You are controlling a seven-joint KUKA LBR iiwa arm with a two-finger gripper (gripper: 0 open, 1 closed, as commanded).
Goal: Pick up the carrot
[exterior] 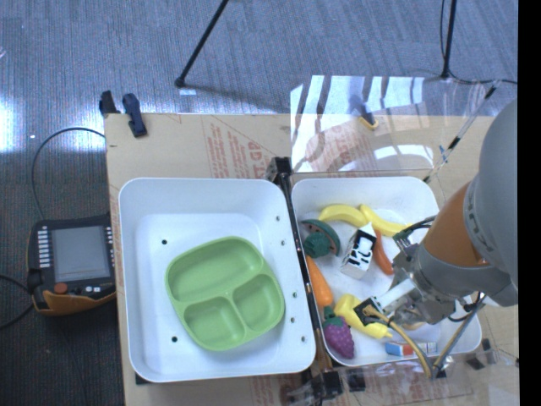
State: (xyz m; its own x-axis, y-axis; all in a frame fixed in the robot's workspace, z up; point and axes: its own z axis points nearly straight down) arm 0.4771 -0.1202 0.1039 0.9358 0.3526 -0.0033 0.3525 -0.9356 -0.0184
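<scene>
A: Looking for the carrot (319,284).

B: Lies in the right-hand bin (414,203), lengthwise against its left wall. Sits between a round green and brown toy (319,238) on the far side and a bunch of purple grapes (338,337) on the near side.

A: And the hand (416,313)?

B: Hangs over the near right part of that same bin, apart from the carrot. Spread or pressed together? Cannot tell from here.

A: Anything else in there?

B: Two bananas (341,215) toward the far wall. Nearer the middle, a white box with black markings (359,252), and just beside it a small orange piece (383,257).

A: And in the left-hand bin (194,205)?

B: Holds a green divided plate (224,303) with three compartments. Stands beside the right-hand bin on a cardboard-covered worktop (194,142).
</scene>
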